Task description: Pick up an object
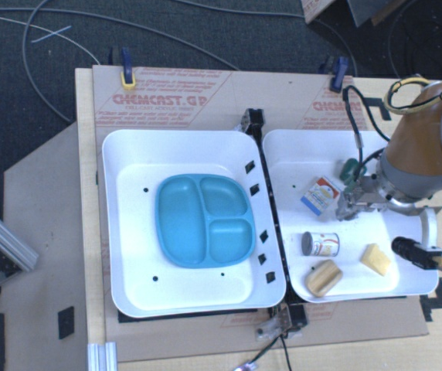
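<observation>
Arm bent over right bin, end effector low beside carton.

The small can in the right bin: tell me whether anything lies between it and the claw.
Nothing visible does. The can lies on its side on the right bin's floor, with bare white floor between it and the claw up and to its right. The flat packet sits above that line; both blocks lie below it.

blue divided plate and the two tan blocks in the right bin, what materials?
Blue divided plate: likely moulded plastic, smooth with a soft sheen, one uniform colour, rounded compartment ridges. Tan block: possibly wood or foam, matte, darker brownish faces. Pale yellow block: looks like foam or sponge, matte and lighter; too small to be sure.
</observation>
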Robot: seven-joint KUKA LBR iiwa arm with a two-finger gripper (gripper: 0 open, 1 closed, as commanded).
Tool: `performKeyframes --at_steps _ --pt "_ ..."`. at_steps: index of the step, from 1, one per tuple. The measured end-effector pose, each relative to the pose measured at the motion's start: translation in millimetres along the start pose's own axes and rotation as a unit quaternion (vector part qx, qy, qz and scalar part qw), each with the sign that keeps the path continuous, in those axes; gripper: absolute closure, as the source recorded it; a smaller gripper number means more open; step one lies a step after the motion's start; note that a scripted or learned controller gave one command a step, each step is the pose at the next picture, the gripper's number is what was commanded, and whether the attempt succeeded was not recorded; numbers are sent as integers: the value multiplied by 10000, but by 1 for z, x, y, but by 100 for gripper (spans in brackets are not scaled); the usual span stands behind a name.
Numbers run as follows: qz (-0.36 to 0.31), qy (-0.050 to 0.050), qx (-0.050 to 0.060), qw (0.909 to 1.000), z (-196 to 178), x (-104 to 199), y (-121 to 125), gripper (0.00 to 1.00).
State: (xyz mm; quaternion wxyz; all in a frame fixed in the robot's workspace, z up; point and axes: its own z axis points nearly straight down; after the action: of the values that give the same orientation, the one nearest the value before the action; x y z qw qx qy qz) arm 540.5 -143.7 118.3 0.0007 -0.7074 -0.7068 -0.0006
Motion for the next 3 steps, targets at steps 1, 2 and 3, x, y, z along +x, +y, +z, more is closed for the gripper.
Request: performKeyframes --at_steps 1,2,3 --pt "-9 -14 -24 10000 -45 0 7 100" --pt "-8 -15 -22 10000 -88 -3 7 100" --pt "-10 -17 -29 10000 -151 -7 5 100"
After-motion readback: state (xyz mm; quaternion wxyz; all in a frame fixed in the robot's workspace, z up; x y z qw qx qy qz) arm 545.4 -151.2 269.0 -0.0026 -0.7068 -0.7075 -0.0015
